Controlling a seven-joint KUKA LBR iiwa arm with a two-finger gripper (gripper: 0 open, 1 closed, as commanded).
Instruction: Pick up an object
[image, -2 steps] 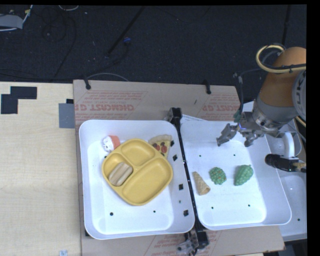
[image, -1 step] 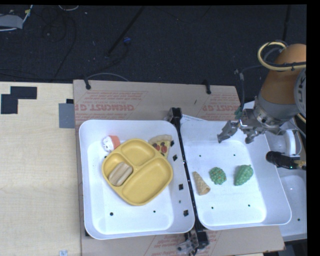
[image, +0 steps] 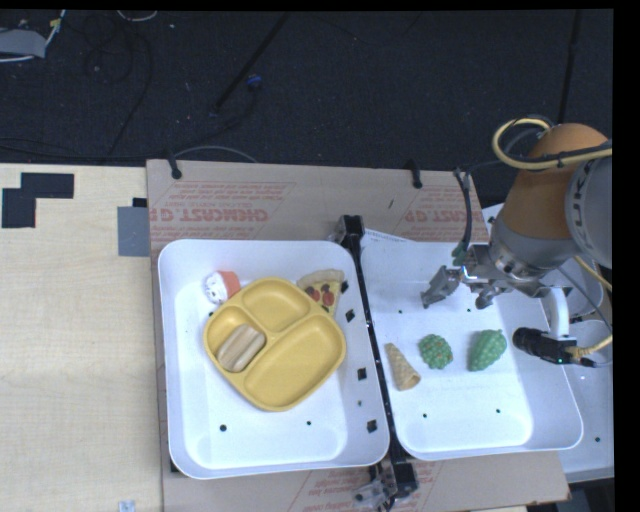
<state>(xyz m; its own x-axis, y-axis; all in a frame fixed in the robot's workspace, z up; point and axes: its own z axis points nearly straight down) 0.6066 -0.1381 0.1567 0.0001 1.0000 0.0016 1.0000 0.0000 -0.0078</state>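
Observation:
In the right bin (image: 560, 425) lie three small items: a tan cone (image: 402, 366), a round green bumpy piece (image: 435, 351) and a larger green leafy piece (image: 487, 350). My gripper (image: 462, 293) hangs over the back of this bin, behind the two green pieces and apart from them. It is open, its grey fingers (image: 437, 291) spread wide with nothing between them. The grey arm with its orange band (image: 548, 190) comes in from the right.
The left bin (image: 190, 420) holds a yellow divided plate (image: 300, 365) with a tan bread-like piece (image: 240, 347) in one compartment. A pizza slice (image: 322, 288) and a small red and white item (image: 220, 287) lie behind the plate. A black divider (image: 362, 320) separates the bins.

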